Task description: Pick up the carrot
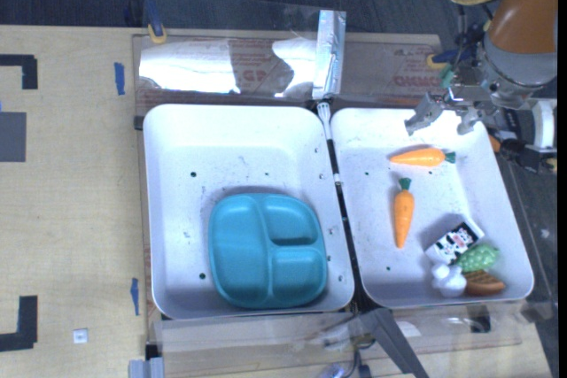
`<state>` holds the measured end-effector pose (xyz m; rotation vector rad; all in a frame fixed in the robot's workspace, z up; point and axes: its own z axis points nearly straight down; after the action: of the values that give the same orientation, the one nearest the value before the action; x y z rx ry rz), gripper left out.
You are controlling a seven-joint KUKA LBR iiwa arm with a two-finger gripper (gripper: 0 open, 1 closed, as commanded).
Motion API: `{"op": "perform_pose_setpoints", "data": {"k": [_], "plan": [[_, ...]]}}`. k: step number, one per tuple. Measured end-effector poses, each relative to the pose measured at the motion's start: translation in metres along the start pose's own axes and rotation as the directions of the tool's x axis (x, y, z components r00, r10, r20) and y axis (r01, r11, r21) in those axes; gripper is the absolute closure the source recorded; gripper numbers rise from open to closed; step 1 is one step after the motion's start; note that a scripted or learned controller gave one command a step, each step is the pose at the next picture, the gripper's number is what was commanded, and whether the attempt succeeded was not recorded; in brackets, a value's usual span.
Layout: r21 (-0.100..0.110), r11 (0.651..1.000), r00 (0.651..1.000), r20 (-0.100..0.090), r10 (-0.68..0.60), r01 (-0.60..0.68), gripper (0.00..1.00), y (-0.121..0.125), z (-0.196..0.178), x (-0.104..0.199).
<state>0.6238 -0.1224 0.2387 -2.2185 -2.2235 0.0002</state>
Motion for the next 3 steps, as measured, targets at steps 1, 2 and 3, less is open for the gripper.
{"op": "perform_pose_setpoints", "data": {"k": [1,2,3], "plan": [[-0.006,0.998,0.998,0.002,-0.07,0.07,0.0,-0.017,0.149,-0.029],[-0.004,0.974,0.974,0.001,-0.228,0.228,0.0,-0.073,0.151,0.001],[-0.006,0.987,0.987,0.001,-0.164,0.164,0.0,-0.114,0.151,0.014]]}}
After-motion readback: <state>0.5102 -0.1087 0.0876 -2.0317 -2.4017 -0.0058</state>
